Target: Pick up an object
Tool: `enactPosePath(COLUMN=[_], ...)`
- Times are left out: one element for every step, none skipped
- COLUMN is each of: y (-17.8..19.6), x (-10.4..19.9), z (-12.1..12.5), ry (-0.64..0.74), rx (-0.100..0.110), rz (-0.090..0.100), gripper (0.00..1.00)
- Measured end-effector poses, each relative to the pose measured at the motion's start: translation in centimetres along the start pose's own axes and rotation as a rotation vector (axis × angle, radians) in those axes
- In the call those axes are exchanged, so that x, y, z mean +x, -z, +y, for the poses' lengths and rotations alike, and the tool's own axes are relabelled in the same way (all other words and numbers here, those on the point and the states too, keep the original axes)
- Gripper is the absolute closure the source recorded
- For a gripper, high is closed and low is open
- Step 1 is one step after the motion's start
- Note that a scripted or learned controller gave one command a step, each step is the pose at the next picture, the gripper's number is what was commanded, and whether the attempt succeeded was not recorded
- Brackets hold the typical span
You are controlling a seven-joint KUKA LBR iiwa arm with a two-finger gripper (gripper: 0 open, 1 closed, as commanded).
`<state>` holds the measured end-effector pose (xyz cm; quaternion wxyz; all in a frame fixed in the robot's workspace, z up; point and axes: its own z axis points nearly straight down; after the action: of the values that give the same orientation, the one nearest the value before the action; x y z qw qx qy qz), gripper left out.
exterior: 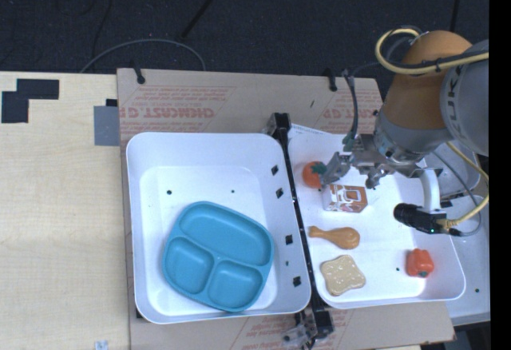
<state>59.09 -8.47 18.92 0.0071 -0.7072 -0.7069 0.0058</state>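
Note:
My gripper [351, 178] hangs over the upper middle of the right bin [447, 292]. Its two fingers [331, 173] stand apart, open, and nothing sits between them. Just in front of the fingertips lies a small brown-and-white carton [347, 198]. An orange-red round fruit [310, 174] rests beside the left finger, near the divider. Further forward in the same bin lie a tan drumstick [337, 236], a slice of toast [343, 275] and a red pepper [419, 262].
The left bin [152, 173] holds a blue divided plate [217, 255]. A black divider clamp [287, 204] runs between the bins. A black cable fitting [419, 217] hangs off the wrist over the right bin's right side. Wooden bench lies to the left.

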Motion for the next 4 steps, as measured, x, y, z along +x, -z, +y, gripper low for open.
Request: enactPosePath(y=[0.9, -3.3, -8.1, -7.9], x=[0.0, 0.0, -1.1, -1.2], z=[0.3, 0.0, 0.8, 1.2], ry=[0.002, 0.001, -0.001, -0.003], rx=[-0.014, -0.014, -0.022, -0.036], rz=[-0.001, -0.001, -0.008, -0.007], gripper=[0.0, 0.0, 0.0, 0.0])
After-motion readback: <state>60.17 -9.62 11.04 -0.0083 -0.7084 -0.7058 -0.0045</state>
